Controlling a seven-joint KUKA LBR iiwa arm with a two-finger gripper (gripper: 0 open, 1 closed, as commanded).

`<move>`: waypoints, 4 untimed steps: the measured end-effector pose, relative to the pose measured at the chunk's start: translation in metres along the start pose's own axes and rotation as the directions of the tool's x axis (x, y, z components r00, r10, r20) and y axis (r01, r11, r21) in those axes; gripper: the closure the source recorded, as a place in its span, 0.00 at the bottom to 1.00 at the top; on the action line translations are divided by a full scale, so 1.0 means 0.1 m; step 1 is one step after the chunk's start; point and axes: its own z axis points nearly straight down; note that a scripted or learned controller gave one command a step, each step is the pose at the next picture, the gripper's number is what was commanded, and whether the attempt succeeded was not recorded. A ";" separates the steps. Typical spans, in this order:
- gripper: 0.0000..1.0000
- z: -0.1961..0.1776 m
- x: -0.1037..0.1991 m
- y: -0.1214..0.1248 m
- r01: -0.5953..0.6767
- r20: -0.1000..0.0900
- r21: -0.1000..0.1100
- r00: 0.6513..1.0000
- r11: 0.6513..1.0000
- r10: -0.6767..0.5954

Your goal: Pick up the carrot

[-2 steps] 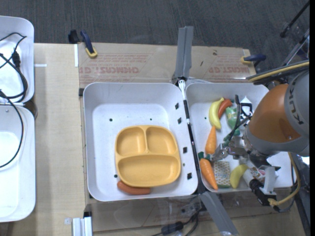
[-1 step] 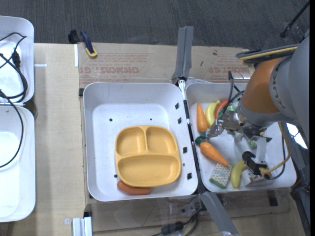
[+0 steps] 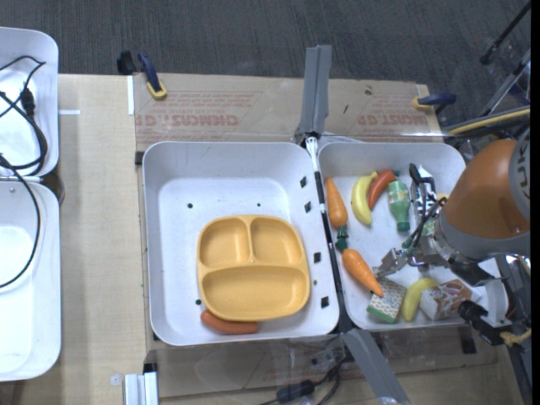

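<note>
Right bin (image 3: 451, 154), right of centre: gripper (image 3: 390, 266) is lowered just beside a carrot (image 3: 362, 272) lying at the bin's lower left; whether its jaws are open or closed cannot be told. A second carrot (image 3: 337, 203) is seen above. Left bin (image 3: 169, 226): yellow divided plate (image 3: 252, 267), sausage (image 3: 229, 323) at its lower edge.
</note>
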 end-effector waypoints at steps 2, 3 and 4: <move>0.00 -0.29 0.36 -0.01 -0.017 0.000 0.001 1.000 1.000 0.017; 0.00 0.01 0.33 -0.06 -0.071 0.000 0.002 0.997 0.997 0.071; 1.00 -0.08 0.32 -0.05 -0.074 0.000 0.001 0.997 0.997 0.074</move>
